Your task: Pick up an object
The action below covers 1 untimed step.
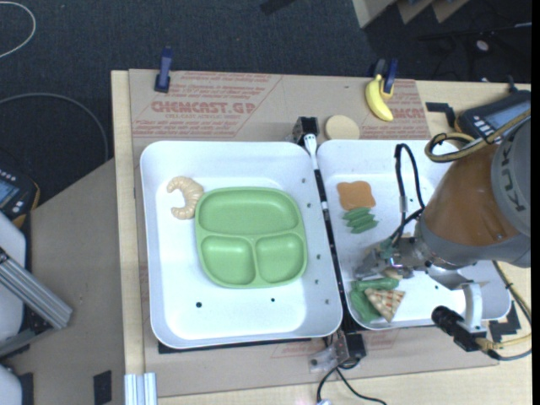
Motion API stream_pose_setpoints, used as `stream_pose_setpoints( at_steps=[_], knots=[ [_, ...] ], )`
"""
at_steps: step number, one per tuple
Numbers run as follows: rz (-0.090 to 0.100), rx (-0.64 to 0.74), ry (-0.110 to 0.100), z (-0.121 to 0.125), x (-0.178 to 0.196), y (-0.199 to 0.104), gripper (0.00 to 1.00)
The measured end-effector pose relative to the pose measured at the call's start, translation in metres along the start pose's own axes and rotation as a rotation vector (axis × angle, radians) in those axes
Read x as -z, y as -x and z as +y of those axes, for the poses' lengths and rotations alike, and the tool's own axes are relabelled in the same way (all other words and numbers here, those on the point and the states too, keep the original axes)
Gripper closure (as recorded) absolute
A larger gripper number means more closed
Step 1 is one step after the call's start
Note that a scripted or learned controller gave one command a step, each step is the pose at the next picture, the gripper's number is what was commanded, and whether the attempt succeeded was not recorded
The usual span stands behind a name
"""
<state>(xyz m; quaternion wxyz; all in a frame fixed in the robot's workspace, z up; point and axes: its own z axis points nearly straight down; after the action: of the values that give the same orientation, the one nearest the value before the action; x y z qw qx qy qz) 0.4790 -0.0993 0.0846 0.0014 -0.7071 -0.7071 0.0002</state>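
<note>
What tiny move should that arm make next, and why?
Probably lower the tool a little further. It sits low in the right bin, just above the pizza slice and green pieces, and nothing visibly sits between its fingers.

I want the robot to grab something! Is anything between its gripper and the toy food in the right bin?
Nothing visible does. The gripper is low in the right white bin, right at the green leafy piece and pizza-like wedge.

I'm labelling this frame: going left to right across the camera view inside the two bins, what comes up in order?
Croissant → green divided plate → orange toast piece and green beans → end effector low in the right bin.
</note>
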Motion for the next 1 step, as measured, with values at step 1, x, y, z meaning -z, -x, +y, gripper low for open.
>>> stream_pose_setpoints(
  at_steps=[1],
  knots=[
    [-0.001, -0.002, 0.003, 0.0004, 0.0103, 0.0001, 1.0]
  ],
)
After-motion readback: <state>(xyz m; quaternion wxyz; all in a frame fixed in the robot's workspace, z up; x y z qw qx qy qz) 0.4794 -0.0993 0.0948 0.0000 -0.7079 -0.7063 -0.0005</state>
